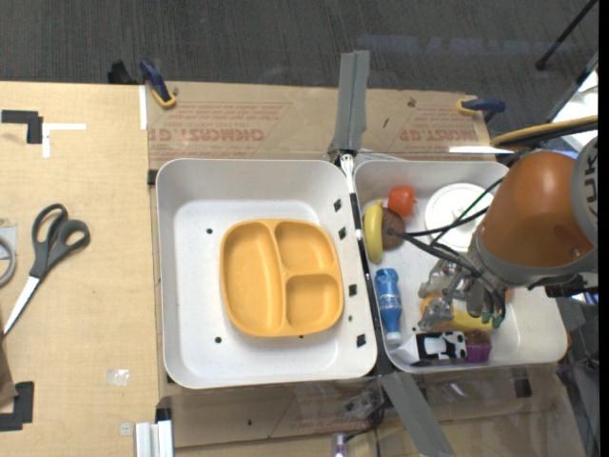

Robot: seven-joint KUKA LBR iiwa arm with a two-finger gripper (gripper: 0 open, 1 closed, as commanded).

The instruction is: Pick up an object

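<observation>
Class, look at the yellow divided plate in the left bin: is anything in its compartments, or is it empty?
Empty. The yellow divided plate lies flat in the left bin, and all three compartments show bare yellow surface.

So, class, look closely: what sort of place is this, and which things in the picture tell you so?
Probably a robotics lab or test bench. A robot arm reaches over two white bins, cardboard is clamped down behind them, and scissors lie on the wooden worktop.

A dark grey carpeted floor lies beyond the light wooden bench. Scissors rest on the bench, left of flattened cardboard.
</observation>
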